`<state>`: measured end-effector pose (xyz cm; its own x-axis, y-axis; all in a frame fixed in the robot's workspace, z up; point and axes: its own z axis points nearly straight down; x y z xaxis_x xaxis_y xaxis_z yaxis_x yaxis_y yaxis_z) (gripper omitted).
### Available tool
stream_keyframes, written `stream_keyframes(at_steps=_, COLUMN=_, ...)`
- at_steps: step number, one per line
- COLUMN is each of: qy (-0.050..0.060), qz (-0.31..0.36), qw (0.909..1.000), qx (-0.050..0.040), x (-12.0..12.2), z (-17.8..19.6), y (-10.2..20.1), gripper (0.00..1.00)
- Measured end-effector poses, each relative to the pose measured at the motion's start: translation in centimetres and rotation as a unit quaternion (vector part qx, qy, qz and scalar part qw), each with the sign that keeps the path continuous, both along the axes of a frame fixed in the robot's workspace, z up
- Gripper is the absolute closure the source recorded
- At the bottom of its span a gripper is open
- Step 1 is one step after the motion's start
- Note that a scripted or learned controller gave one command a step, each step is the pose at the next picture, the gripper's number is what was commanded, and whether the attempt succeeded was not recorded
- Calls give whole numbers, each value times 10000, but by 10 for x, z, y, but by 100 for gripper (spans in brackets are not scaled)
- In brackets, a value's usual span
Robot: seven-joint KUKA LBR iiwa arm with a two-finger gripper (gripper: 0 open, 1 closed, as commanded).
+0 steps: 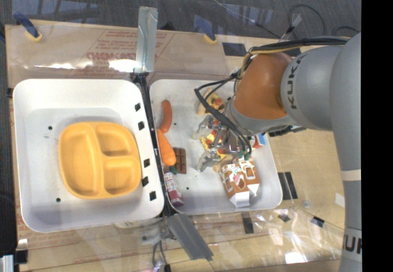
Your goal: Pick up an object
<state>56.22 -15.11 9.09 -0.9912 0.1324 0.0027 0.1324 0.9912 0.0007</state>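
Observation:
My gripper [212, 145] reaches down into the middle of the right bin [270, 194], under the orange wrist band. Its metal fingers hang over a small pile of colourful bits. A hot dog [166, 114] lies near the bin's left wall, with a carrot [166, 148] just below it. A brown chocolate piece [179, 159] sits beside the carrot. A small dark red can [172, 188] lies at the bin's lower left. A brown and white carton [239, 183] lies at the lower right, close below the gripper.
The left bin [31, 105] holds a yellow divided tray [98, 159]. A black divider [147, 136] runs between the two bins. Cables [270, 46] loop over the arm's wrist at the upper right.

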Motion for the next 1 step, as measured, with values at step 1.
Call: stream_keyframes(at_steps=1, qy=-8, qz=45, qw=10000, qx=3, x=-38, z=1, y=-29, gripper=0)
